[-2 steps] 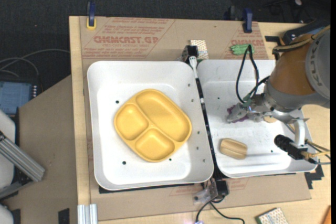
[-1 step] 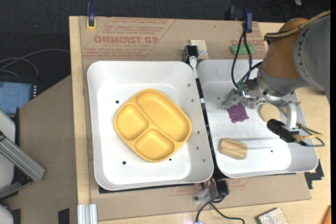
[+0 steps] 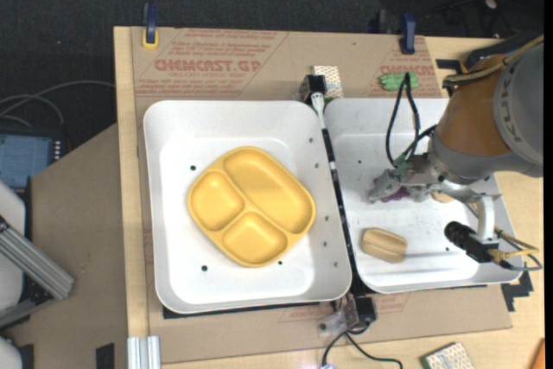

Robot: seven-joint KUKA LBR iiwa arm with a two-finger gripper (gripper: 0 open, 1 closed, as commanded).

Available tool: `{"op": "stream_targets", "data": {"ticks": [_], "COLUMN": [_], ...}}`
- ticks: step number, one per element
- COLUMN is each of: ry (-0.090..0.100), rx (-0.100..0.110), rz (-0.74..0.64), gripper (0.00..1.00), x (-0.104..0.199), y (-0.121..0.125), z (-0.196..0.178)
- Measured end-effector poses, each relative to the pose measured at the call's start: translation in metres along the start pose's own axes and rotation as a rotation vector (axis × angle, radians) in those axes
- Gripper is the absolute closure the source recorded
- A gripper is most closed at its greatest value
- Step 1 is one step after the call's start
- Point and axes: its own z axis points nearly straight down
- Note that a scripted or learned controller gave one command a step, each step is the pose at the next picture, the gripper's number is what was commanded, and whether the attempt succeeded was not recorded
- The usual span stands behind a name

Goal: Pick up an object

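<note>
Plain yellow divided plate point(image 3: 251, 205) in the white left bin point(image 3: 164, 186). Tan block point(image 3: 383, 244) near the white right bin's point(image 3: 363, 134) front edge.

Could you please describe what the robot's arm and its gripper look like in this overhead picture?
The arm is a thick, rounded grey body with a broad orange band above the wrist. Thin black cables loop down from the bench's far edge toward the wrist. The gripper is a small assembly of pale grey metal. A black cylindrical part with thin wires juts from a light bracket beside the wrist.
</note>
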Motion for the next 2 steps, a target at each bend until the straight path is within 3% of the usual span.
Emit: {"op": "stream_targets", "data": {"ticks": [1,2], "ry": [-0.004,-0.007], "rx": [-0.009,-0.016], "rz": [-0.002,-0.001], "gripper": [0.00,1.00], "x": [0.000,-0.002], "y": [0.029,0.030], "z": [-0.001,-0.014]}}
